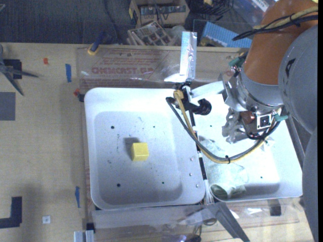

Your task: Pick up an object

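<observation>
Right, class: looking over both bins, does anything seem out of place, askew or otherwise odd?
One thing: a greenish cylinder lies tipped on its side at the near left corner of the right bin, by crumpled clear wrapping. The yellow block in the left bin sits slightly askew but looks undamaged.

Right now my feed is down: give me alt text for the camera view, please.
A grey arm with an orange band reaches from the right, its pincer over the right white bin, near crumpled clear plastic and a small greenish roll. A yellow cube sits alone in the left white bin.
</observation>
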